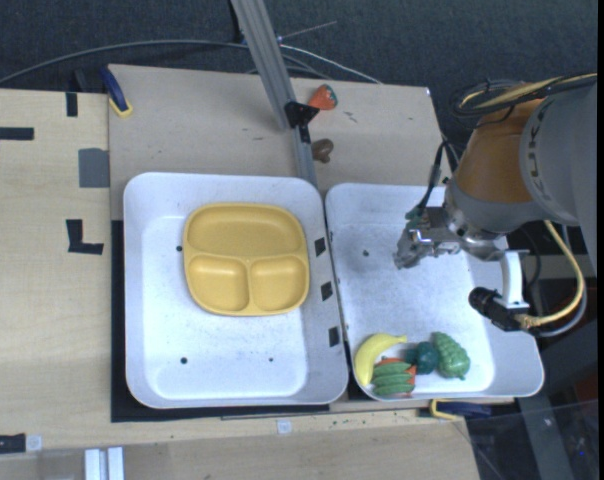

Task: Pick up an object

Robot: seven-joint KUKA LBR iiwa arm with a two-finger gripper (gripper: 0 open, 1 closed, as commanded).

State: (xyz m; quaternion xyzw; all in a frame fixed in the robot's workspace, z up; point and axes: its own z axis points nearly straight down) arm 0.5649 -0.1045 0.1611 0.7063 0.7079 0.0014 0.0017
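Gripper (410, 251) hangs over the middle of the right bin (382, 218), metal and small, its state impossible to tell from above. Behind it the arm's (542, 158) smooth grey casing and orange band bend in from the right, with black and yellow cables looping beside. Toy food lies bunched at the bin's near edge: a curved yellow banana (374, 352), a knobbly green vegetable (450, 356), a red-and-green piece (392, 376). A glossy yellow three-compartment plate (247, 258) sits in the left bin (152, 348) on the wooden counter (42, 268).
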